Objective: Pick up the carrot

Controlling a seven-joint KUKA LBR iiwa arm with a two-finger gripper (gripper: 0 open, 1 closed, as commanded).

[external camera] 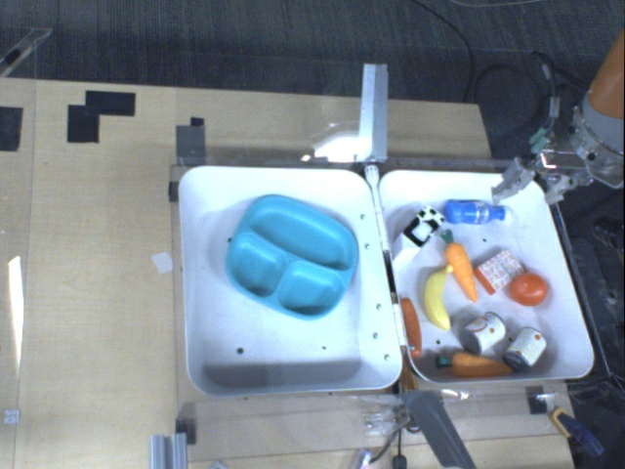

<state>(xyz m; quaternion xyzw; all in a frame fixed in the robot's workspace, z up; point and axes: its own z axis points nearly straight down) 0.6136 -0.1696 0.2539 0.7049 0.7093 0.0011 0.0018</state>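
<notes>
An orange carrot with a green top lies in the middle of the right bin, between a banana and a pink-and-white packet. A second carrot-like orange piece lies along that bin's front wall. My gripper hangs over the right bin's far right corner, well above and to the right of the carrot. It is open, with nothing between its fingers.
The right bin also holds a blue bottle, a black-and-white toy, a red tomato, two small cans and a red sausage-like piece. A blue divided plate sits in the left bin.
</notes>
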